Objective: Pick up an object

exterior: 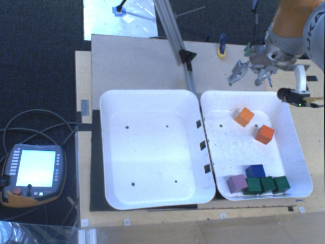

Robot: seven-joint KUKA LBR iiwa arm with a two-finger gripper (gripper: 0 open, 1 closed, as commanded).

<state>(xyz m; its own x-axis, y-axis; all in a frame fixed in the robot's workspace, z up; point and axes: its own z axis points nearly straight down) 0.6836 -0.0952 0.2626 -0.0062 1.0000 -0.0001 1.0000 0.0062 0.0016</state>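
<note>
**Blocks wait in the right bin while the pincer hangs above its far rim**

Nearest the camera, along the front wall of the right bin (299, 179), sits a tight cluster: a mauve block (236, 183), three green blocks (266, 185) in a row touching one another, and a blue block (255, 171) just behind them. All look like small, rigid cubes, probably light and with flat faces that offer good purchase; packed this closely, though, they leave little room for fingers on either side.

Farther back, near the bin's middle, lie two orange blocks, one darker (264, 134) and one paler (244, 116), tilted on the floor and apart from each other. These loners seem the easier targets, best taken across two opposite flat faces. The left bin (109, 136) lies alongside.

Beyond the bin's far rim, over the bare bench (137, 65), the pincer (250, 74) hangs with its fingers spread wide and nothing between them. The paler orange block lies closest to it, nearer the camera and inside the bin; the front cluster is well apart.
</note>
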